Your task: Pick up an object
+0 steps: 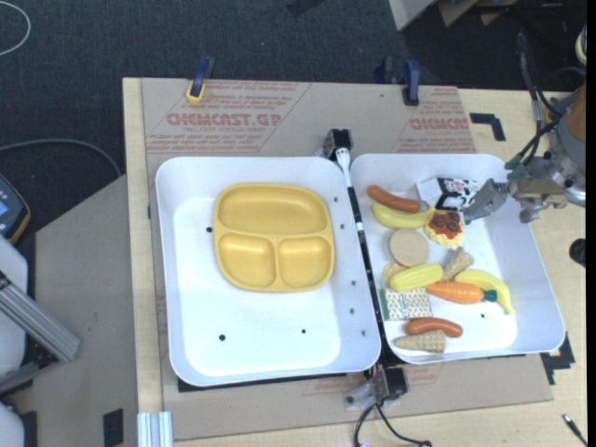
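The gripper (480, 203) is being held low over the right bin (535, 287), near its upper right corner; how its pincer stands cannot be told. Toy foods are lying in that bin: a sausage (393, 197), a banana (400, 217), a carrot (454, 292). A yellow tray (274, 236) is sitting in the left bin (186, 277).

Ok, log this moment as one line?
gripper: over right bin, upper edge, nothing seen held | toy food: piled in right bin | yellow tray: left bin
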Controlling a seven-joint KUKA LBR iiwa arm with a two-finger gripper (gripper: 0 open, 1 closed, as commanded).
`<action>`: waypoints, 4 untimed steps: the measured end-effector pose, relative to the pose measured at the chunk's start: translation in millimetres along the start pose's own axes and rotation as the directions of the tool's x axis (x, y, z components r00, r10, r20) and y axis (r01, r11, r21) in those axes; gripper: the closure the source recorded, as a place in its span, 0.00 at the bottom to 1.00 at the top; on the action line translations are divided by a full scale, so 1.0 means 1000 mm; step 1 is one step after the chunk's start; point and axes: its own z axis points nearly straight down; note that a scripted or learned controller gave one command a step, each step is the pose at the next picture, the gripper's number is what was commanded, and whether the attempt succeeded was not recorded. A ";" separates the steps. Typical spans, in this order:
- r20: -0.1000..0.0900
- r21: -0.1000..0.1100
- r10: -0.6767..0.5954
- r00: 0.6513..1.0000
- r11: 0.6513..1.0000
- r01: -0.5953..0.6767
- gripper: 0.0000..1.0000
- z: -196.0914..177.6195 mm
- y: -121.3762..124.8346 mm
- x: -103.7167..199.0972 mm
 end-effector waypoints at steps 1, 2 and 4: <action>-0.002 0.007 0.001 1.000 1.000 -0.001 0.00 0.059 0.005 -0.006; -0.002 0.006 0.000 1.000 1.000 0.000 0.00 0.104 0.009 -0.002; -0.001 0.004 0.000 1.000 1.000 0.000 0.00 0.173 0.011 0.004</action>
